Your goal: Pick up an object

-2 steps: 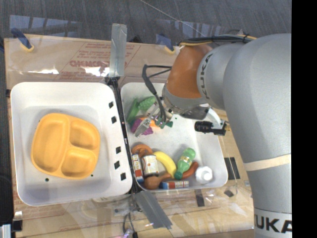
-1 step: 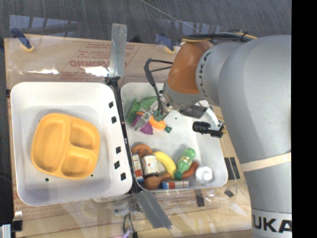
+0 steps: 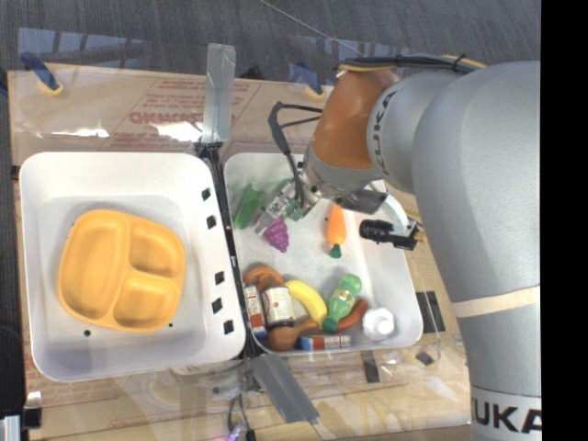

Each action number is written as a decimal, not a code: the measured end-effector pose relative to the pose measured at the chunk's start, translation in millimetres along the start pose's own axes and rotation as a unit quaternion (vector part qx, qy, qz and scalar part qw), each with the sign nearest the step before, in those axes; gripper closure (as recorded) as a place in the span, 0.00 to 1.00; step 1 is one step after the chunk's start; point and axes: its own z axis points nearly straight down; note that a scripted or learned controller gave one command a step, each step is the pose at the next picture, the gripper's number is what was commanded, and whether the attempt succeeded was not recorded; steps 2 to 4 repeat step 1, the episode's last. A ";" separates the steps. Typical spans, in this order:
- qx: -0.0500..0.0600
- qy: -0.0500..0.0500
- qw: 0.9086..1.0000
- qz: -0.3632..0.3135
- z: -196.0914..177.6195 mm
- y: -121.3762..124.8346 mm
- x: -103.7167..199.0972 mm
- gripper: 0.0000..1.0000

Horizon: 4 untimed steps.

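A: We view the bench from above at a slant. Two shallow white bins sit side by side: the left bin [image 3: 37, 274] bears a yellow divided tray [image 3: 121, 269], which lies flat with its three compartments facing up.

B: And the right bin [image 3: 397, 283]?

A: There we see the loose items. A green piece [image 3: 246, 206] lies tilted near the bin's upper left, a purple grape cluster [image 3: 277, 235] sits just below and right of it, and a carrot [image 3: 336, 230] rests upright-looking near the middle, apart from the grapes. Along the lower edge we find a crowded group: a small can [image 3: 278, 307], a banana [image 3: 306, 299], a green bottle [image 3: 343, 298], a white round cap-like item [image 3: 378, 322], and a flat red and blue packet [image 3: 323, 342].

B: Where is the arm?

A: The grey arm [image 3: 478, 182], with its orange band [image 3: 344, 127], reaches in from the right. Its gripper [image 3: 285, 206] hangs over the upper part of the right bin, between the green piece and the carrot, just above the grapes.

B: How do its fingers stand?

A: We cannot tell; the wrist hides them, and we cannot make out anything held between them.
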 end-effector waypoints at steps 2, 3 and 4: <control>-0.001 0.002 0.998 0.055 -90.9 66.6 48.6 1.00; -0.001 0.002 0.998 0.055 -90.9 66.6 48.6 1.00; -0.001 0.002 0.998 0.055 -90.9 66.6 48.6 1.00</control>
